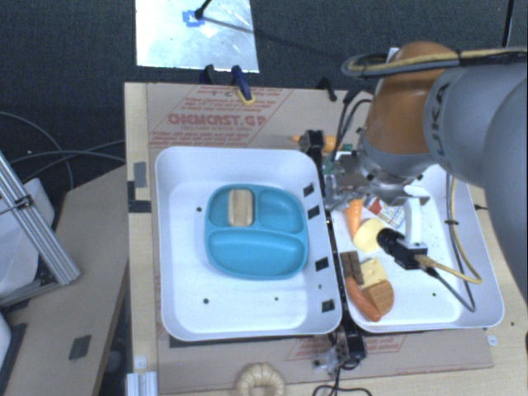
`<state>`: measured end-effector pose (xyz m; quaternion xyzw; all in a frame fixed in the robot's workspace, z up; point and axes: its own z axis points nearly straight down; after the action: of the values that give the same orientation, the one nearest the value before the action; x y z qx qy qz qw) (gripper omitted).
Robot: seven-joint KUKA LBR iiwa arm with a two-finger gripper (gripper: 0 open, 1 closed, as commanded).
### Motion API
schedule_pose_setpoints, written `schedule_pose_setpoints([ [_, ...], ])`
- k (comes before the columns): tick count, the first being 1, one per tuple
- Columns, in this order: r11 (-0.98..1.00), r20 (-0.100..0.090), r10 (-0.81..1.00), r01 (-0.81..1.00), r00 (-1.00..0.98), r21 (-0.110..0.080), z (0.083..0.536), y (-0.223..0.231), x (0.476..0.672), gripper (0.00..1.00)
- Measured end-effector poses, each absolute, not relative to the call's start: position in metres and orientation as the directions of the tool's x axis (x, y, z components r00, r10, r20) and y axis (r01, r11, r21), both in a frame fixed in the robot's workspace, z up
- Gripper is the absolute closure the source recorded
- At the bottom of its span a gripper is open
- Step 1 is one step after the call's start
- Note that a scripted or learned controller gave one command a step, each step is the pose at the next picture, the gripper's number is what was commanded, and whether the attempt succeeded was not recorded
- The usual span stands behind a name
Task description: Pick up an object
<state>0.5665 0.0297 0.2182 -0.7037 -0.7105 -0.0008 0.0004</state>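
Rt bin (462, 304), near end: food pieces incl. orange carrot (354, 217), yellow block (369, 231), brown bits. Lt bin (177, 246): blue divided plate (256, 231) w/ tan piece (240, 206). Hand (375, 190) low over rt bin; grip state can't tell.

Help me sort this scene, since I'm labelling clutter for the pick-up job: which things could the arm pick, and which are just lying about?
Belongs to the job:
- carrot, yellow piece, brown block, orange sausage-like piece, all in the right bin
- tan piece on the blue plate, left bin

Lying about:
- blue clamp
- foil sheet
- rope ring
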Motion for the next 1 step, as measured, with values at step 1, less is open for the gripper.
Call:
schedule_pose_setpoints([
  [1, 0.009, 0.002, 1.0, 1.0, -0.009, 0.004, 0.2308, 0.0852, 0.5846, 1.0],
])
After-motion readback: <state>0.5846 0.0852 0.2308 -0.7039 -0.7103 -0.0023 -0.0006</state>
